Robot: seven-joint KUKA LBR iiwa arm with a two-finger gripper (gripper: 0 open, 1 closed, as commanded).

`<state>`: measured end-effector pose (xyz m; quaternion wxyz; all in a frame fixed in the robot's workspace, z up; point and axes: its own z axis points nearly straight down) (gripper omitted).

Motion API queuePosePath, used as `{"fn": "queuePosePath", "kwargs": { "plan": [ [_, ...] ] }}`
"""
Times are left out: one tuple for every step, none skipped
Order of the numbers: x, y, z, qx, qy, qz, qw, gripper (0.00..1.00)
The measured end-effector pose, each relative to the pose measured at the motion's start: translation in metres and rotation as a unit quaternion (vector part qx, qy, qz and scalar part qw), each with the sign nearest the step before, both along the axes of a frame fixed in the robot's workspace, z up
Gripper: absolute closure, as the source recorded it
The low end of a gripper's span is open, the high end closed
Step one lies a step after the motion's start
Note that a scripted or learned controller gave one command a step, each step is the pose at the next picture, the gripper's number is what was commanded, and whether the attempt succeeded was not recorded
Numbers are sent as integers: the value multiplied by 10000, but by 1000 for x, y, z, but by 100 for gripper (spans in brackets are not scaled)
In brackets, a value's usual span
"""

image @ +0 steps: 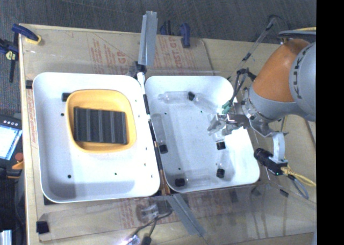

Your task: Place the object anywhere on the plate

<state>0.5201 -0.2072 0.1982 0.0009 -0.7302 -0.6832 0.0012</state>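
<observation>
The gripper (221,122) is seen low over the right-hand part of the right bin (177,91), reaching in from the right under the grey arm (306,85) with its orange band (277,74). How far it is opened cannot be told, since its metal parts are small and blurred against the white floor of the bin. Nothing can be made out as held in it. A small dark piece (220,145) is seen just below the gripper, though it cannot be told whether this belongs to the tool or lies loose in the bin.

Several small dark things are scattered in the right bin: one (190,96) near the upper wall, one (220,173) near the lower right corner, one (179,182) at the lower wall, and one (163,149) beside the left wall. Which of them, if any, is the object to be placed cannot be decided.

The plate (102,99), yellow-rimmed with a dark ribbed centre, is laid in the upper middle of the left bin (48,174), well apart from the gripper. Both bins are set side by side on the brown worktop (80,45), touching along their inner walls. A blue clamp (185,33) is fixed at the far edge of the worktop.
</observation>
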Motion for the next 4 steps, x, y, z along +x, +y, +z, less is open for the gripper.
{"fn": "queuePosePath", "kwargs": {
  "plan": [
    [3, 50, 18, 15, 11, 875, 9962, 100],
    [32, 147, 52, 10, 0, 974, 9952, 100],
    [64, 223, 14, 7, 6, 1802, 9836, 100],
    [64, 223, 14, 6, 4, 1801, 9836, 0]
  ]
}}
